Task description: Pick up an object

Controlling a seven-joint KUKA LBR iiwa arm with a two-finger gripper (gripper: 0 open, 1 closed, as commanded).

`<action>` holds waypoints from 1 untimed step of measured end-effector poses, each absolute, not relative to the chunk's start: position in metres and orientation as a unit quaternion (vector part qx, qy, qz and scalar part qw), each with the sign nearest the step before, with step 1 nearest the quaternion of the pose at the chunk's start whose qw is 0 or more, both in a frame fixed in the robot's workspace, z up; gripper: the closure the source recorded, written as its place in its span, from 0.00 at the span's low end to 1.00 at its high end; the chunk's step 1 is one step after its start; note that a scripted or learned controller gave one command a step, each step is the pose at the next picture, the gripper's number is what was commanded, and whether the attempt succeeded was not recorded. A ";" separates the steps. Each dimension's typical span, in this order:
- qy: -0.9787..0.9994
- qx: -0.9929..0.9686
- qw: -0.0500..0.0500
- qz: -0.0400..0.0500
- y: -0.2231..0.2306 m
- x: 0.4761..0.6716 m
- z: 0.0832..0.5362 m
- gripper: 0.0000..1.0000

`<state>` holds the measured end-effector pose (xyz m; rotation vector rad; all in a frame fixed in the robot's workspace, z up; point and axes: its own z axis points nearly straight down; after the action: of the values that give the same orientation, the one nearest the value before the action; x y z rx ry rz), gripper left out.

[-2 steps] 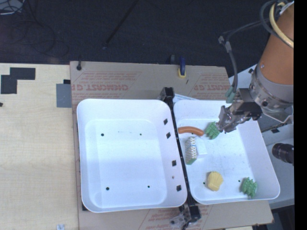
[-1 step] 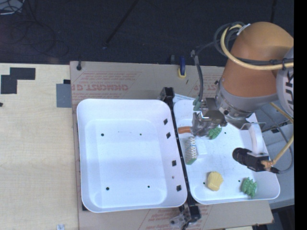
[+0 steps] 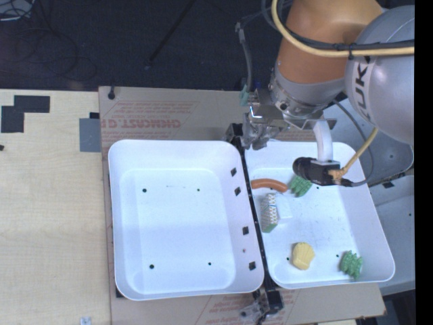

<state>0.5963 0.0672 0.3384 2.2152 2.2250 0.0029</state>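
My gripper (image 3: 260, 135) hangs over the far left corner of the right bin (image 3: 379, 249), above the things lying there. Just in front of it lies a thin orange curved piece (image 3: 268, 183), with a green leafy piece (image 3: 300, 187) to its right. A pale knobbly cob (image 3: 270, 211) rests by the bin's left wall. Nearer the front sit a yellow lump (image 3: 302, 255) and a second green piece (image 3: 351, 264). Nothing shows between the gripper's tips.
The left bin (image 3: 122, 181) stands beside the right one, and their walls meet at a ridge with black clips (image 3: 245, 208). Brown cardboard (image 3: 169, 117) lies under both bins. The arm's large orange and grey body (image 3: 338, 39) looms over the right bin's far side.
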 end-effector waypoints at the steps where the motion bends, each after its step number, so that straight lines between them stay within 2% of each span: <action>1: 0.709 0.705 0.000 0.003 0.090 0.492 0.422 1.00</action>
<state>0.4921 0.0901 0.4220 2.2160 2.2272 0.0080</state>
